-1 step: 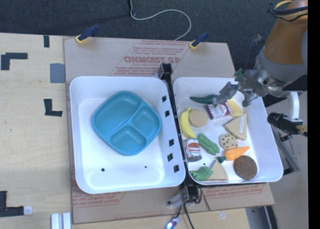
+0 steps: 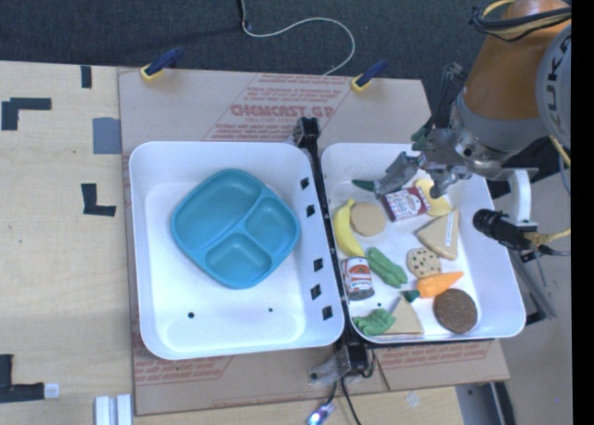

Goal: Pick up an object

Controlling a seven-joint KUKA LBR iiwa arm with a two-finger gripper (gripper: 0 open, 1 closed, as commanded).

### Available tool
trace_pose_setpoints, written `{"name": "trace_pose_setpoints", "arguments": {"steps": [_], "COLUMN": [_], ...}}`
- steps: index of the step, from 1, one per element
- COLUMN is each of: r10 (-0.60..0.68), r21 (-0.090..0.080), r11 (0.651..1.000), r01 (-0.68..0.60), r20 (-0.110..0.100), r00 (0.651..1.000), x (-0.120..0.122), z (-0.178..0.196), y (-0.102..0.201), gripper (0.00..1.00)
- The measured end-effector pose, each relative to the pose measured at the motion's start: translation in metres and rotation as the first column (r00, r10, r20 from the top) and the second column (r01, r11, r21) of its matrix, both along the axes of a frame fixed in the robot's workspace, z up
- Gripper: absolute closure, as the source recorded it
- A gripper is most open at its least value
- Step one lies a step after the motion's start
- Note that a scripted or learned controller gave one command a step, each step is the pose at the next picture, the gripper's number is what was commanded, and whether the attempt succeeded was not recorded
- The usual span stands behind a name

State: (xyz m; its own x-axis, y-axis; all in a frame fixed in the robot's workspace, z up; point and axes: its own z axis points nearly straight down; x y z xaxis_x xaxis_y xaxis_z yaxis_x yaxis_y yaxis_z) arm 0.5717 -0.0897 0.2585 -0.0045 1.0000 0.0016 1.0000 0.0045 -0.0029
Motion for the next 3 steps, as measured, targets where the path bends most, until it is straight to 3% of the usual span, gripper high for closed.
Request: {"name": "trace_pose_setpoints", "arguments": {"steps": [1,2,3], "r10": [0.002,-0.001,0.000], "r21": [0.000,-0.001,0.000], "r11": [1.000,1.000,1.000], "r01": [-0.002,0.001,0.000], "r20": [0.005,0.001,-0.008], "r00": [1.000,1.000,1.000], "x": [-0.025,-0.025,-0.066], "z": [0.051,0.057,0.000], "y": [0.045,0.043,0.093], "gripper": [0.00,1.00,1.00]}}
